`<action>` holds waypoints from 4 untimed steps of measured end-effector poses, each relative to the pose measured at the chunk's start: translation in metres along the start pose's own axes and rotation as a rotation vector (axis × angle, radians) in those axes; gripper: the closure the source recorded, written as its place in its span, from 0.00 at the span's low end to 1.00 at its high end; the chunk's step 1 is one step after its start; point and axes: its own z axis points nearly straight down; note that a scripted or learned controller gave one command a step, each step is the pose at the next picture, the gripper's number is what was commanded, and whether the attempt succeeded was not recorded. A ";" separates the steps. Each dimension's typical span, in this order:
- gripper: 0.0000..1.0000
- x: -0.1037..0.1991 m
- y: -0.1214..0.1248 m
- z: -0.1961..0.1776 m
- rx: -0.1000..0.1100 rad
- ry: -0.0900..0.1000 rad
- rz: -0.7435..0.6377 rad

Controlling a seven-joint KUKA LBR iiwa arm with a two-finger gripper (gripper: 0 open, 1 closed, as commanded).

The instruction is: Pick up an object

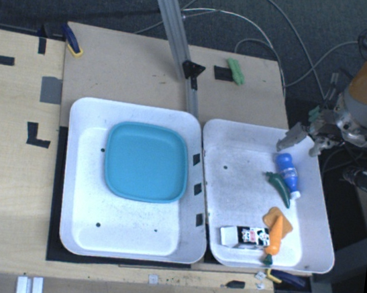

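Beside blue bottle (pixel 288 171): hand (pixel 302 141) spread open above, green piece (pixel 279 187) touching, carrot (pixel 277 234) and small box (pixel 245 236) below, label unreadable.

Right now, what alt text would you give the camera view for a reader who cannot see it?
A grey robot arm's gripper, fingers apart and holding nothing, hangs over the right bin's far edge near a blue bottle. That bin also holds a carrot and a small box; the left bin holds a blue plate.
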 end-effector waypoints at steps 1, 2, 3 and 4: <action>0.00 0.006 -0.009 0.055 0.000 0.000 0.000; 0.00 0.007 -0.008 0.098 -0.001 0.000 0.000; 1.00 0.007 -0.007 0.085 -0.005 -0.001 -0.001; 1.00 0.017 -0.009 0.029 -0.010 -0.002 -0.001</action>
